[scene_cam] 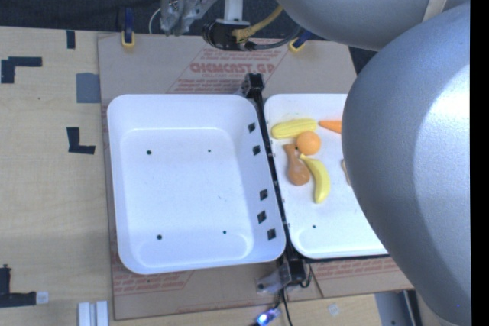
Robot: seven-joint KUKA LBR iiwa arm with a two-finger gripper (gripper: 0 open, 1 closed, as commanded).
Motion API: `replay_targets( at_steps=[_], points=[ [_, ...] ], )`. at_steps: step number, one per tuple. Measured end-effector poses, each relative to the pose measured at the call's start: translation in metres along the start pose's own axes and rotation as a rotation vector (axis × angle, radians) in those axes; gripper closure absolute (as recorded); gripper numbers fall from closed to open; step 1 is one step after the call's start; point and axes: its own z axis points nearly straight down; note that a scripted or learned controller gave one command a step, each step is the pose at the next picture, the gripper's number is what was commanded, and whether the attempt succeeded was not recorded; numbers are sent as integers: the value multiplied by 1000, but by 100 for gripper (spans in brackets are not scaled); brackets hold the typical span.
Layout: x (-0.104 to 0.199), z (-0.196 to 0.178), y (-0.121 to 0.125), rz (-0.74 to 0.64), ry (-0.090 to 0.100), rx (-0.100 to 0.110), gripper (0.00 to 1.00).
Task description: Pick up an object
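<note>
Gripper [182, 11] sits high at the top of the camera view, above the cardboard sheet [229, 71] beyond the bins, well apart from both. Its state cannot be told from this angle; nothing is visibly held in it.

Left bin [183, 179] holds no objects. Right bin [321, 237] is partly hidden by the grey arm [412, 149]. Its visible contents are clustered near the divider:
- yellow corn-like piece [293, 128] at the far end
- orange carrot tip [331, 126] just beside it, running under the arm
- orange ball [308, 143] touching the banana [318, 179]
- brown drumstick-like piece [296, 169] next to the banana

Judged progress: pick not yet begun. All candidate objects lie in the right bin. Remaining: choose a target, travel over the right bin, descend, close, lift.
</note>
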Motion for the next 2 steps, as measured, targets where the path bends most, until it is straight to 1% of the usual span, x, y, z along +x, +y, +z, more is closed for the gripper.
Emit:
replay_targets(
  at_steps=[1,2],
  points=[
    [0,-3,0,0,-6,9,100],
    [1,-12,0,-3,-8,11,100]
  ],
)
